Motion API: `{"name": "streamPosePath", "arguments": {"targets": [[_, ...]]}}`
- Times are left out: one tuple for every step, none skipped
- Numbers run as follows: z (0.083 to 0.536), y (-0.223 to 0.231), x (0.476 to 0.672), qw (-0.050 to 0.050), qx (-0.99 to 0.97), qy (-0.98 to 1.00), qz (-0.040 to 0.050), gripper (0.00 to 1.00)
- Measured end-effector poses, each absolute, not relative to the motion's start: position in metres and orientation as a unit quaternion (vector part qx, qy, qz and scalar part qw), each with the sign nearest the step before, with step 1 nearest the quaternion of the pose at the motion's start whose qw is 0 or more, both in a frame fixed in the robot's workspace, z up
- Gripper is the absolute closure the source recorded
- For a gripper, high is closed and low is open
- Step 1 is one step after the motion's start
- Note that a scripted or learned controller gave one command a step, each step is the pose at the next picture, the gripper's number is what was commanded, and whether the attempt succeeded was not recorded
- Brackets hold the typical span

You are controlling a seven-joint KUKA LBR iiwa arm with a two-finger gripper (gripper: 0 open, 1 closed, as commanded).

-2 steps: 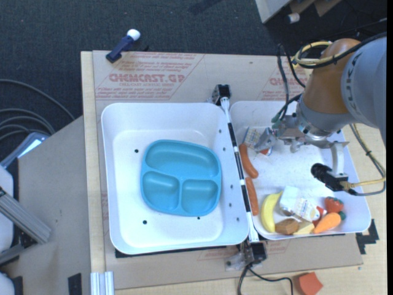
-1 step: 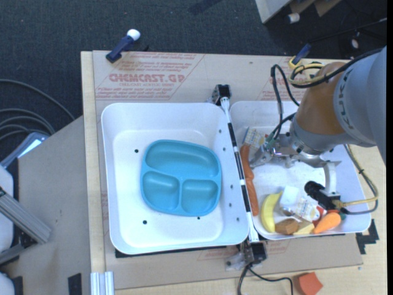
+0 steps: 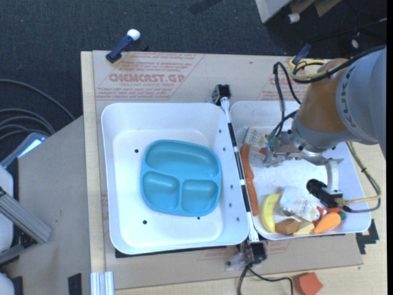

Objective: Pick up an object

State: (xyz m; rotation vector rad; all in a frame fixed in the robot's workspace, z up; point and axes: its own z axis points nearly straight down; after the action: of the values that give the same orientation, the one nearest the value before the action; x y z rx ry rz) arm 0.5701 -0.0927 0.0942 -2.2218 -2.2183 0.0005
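Nearest, on the bench: a small orange block (image 3: 307, 282), outside the bins, to the right

Right bin (image 3: 263, 112), near end, left to right: banana (image 3: 269, 211), upright-curved; brown rounded item (image 3: 287, 227), touching the banana's near end; clear crinkled wrapper (image 3: 299, 208) just behind it; carrot (image 3: 326, 221) against the near right corner

Right bin, left wall: long orange strip (image 3: 248, 177) lying along it, near to far

Left bin (image 3: 123, 140): blue three-compartment plate (image 3: 181, 177), centred, flat

Right bin, middle: gripper (image 3: 274, 156) low over the bare floor, beside the strip; whether clenched or released cannot be told; nothing seen in its grasp

Right bin, far left: small printed packet (image 3: 255, 137)

Farthest: blue-and-white marker (image 3: 123, 46) at the far left corner of the printed board (image 3: 153, 78)
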Motion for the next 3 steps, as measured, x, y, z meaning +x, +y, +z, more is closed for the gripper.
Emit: {"name": "streamPosePath", "arguments": {"targets": [[0.206,-0.118,0.569,-0.001,-0.707,-0.707,-0.0002,1.0],[0.205,-0.118,0.569,0.0,-0.707,-0.707,0.0,0.0],[0.107,-0.101,0.601,0.001,-0.707,-0.707,0.0005,0.0]]}}
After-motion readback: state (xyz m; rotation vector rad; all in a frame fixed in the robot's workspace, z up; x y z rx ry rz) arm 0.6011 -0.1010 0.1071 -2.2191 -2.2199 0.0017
